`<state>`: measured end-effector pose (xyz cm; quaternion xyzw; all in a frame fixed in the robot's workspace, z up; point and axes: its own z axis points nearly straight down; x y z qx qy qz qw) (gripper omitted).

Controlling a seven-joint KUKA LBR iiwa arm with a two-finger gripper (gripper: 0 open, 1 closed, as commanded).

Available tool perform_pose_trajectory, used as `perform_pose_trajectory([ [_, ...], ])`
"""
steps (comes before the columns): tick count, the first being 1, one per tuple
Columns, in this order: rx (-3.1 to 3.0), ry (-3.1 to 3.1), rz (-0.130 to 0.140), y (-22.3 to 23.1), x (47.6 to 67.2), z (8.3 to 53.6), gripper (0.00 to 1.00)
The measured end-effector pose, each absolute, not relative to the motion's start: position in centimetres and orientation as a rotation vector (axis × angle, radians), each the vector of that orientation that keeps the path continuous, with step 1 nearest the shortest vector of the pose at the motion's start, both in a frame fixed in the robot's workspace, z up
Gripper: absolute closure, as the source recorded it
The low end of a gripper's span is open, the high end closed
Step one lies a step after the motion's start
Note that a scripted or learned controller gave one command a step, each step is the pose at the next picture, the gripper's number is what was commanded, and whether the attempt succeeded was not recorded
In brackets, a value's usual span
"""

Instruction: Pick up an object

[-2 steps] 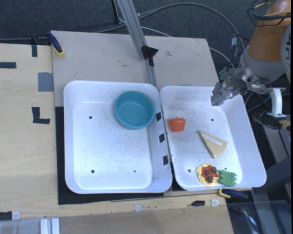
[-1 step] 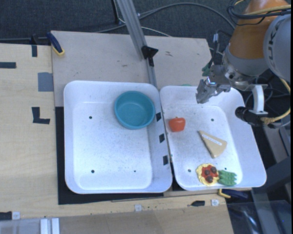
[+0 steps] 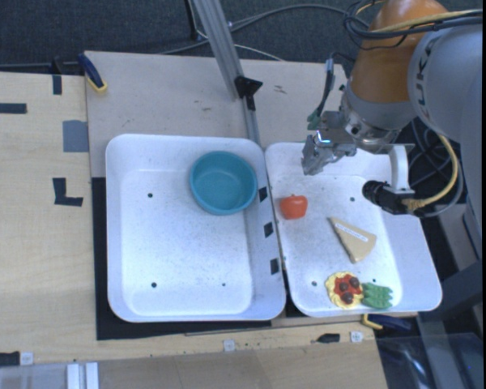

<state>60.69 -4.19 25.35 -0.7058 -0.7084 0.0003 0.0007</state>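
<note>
Claw (image 3: 317, 162) above the right bin (image 3: 413, 274), finger state unclear.
Red tomato (image 3: 292, 207) lies near, below it; cheese wedge (image 3: 353, 239) and pizza toy (image 3: 345, 288) farther; blue bowl (image 3: 223, 182) in left bin (image 3: 138, 241).

Small red tomato-like object (image 3: 292, 207) lies near the right bin's (image 3: 417, 258) left wall.

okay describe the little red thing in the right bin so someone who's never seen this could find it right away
Start at the right bin, the one under the gripper. Near its left wall lies a small round tomato. It is the only plain red, ball-shaped item there; the cheese wedge is tan and angular, and the flat yellow toy sits by the front edge.
</note>
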Motion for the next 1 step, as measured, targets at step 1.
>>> perform_pose_trajectory([
  [1, -2.215, -2.226, 0.001, 1.82, 60.54, 23.99, 1.0],
])
